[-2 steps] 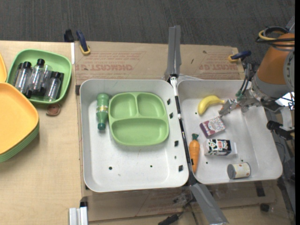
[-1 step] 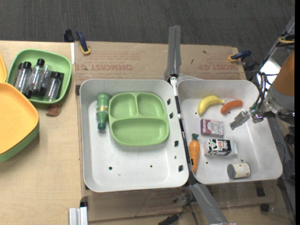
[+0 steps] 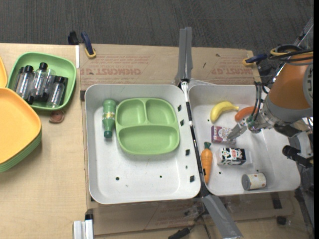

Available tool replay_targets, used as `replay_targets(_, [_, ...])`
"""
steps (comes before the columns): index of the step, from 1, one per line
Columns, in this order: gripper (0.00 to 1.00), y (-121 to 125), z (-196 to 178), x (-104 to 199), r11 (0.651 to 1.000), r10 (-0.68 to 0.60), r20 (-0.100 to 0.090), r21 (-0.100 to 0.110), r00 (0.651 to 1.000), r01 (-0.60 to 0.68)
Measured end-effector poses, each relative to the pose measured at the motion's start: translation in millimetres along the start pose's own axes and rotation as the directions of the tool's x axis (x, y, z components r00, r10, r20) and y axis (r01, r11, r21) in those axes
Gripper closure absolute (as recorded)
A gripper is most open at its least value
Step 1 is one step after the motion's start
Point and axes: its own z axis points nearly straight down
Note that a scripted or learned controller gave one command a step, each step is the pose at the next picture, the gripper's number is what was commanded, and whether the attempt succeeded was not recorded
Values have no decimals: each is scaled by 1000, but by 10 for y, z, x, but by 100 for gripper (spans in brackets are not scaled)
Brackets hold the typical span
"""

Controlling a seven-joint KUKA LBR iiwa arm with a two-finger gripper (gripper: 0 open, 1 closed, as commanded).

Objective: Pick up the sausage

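One gripper [image 3: 233, 134] low in right bin [image 3: 279, 183], beside sausage [image 3: 243, 112] (partly hidden by arm); finger state impossible to tell; banana [image 3: 223, 109] nearby.

The left bin [image 3: 99, 183] holds a green divided plate [image 3: 147, 125] with a green bottle [image 3: 108, 117] lying just beside its left edge. In the right bin [image 3: 279, 183] a banana [image 3: 223, 109] lies near the top, a purple carton [image 3: 218, 133] below it, a carrot [image 3: 206, 159] against the left wall, a milk carton [image 3: 232, 156] beside the carrot, and a tan can [image 3: 254, 180] near the bottom. On the bench [image 3: 45, 198], a green tray [image 3: 42, 80] holds dark bottles [image 3: 40, 85], and stacked yellow plates [image 3: 17, 128] sit at the left edge.
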Motion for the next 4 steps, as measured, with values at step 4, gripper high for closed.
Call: replay_targets(4, [100,-86,6,190,873,487,0,1,873,-487])
